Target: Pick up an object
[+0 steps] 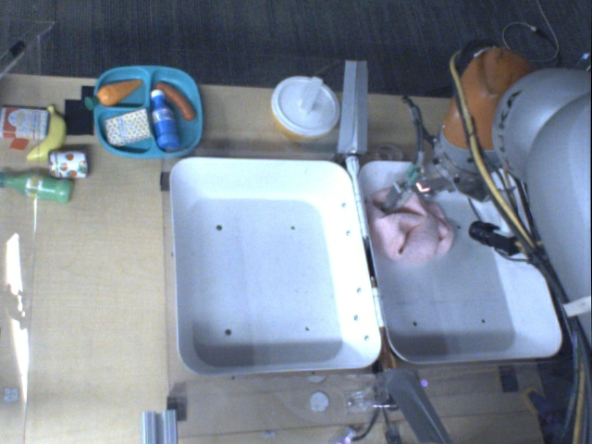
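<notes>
While the grey KUKA arm (pixel 546 155) reaches in from the right, we see its 2-finger gripper (pixel 413 185) down at the upper edge of a crumpled pink cloth (pixel 412 229). We cannot tell whether it has the cloth. That cloth lies in the upper left of the right shallow white bin (pixel 481 326), beside the left shallow white bin (pixel 268 266).
</notes>
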Controlling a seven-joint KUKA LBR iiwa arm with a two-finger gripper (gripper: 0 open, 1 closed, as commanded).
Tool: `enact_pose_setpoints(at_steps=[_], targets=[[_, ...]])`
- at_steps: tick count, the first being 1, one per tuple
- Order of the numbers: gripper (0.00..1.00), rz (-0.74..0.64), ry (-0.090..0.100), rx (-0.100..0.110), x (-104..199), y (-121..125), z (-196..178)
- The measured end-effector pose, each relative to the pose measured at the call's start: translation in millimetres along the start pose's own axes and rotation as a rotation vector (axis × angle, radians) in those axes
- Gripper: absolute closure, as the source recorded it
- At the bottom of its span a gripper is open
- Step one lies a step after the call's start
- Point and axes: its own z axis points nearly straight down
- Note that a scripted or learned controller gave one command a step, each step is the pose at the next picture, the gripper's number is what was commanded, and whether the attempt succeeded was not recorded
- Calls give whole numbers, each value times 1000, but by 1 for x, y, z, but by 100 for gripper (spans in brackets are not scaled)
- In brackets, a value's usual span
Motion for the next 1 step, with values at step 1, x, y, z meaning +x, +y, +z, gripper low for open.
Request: enact_pose_setpoints(at_steps=[1], targets=[[100,-5,-6,-14,1,4,-14]])
